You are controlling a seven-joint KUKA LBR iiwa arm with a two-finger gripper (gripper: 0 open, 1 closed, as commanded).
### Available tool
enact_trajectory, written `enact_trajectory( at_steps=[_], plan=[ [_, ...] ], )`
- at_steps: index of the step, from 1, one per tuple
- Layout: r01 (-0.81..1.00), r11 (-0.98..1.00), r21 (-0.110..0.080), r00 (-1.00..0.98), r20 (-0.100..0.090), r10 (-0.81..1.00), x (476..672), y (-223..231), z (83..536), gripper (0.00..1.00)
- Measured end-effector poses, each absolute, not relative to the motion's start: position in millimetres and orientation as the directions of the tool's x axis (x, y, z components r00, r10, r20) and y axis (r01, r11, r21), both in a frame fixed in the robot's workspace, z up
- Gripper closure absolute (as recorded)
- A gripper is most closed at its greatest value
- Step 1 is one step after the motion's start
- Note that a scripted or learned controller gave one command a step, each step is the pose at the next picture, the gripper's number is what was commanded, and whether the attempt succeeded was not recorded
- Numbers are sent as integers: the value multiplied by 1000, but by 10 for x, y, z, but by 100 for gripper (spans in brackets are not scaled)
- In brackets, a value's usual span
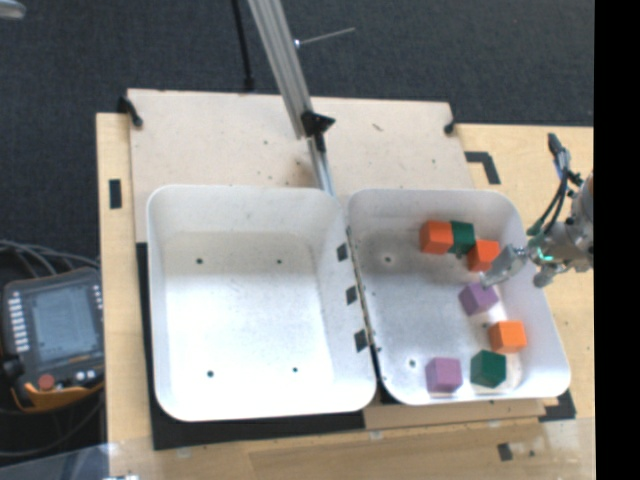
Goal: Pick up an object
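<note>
Gripper [507, 265] reaches over the right bin's [400, 368] far-right rim, just beside an orange block [484, 254] and purple block [478, 297]; its grip cannot be told.

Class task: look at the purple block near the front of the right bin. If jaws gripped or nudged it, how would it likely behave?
The purple block looks like a flat-sided cube, so it would probably slide, not roll. It seems rigid, so it should hold its shape when squeezed. The green block stands close beside it, so a push that way might bump it.
</note>
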State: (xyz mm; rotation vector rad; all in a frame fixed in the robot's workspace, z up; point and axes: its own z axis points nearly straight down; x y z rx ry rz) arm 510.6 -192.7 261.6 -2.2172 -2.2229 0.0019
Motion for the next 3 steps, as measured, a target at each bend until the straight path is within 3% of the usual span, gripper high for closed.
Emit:
enact_trajectory(
  at_steps=[1, 3],
  plan=[
    [1000, 2, 2, -2, 0, 1000, 5115, -1924, 2638, 0],
    [1000, -2, -4, 2, -1, 1000, 5011, -2058, 1563, 0]
  ],
)
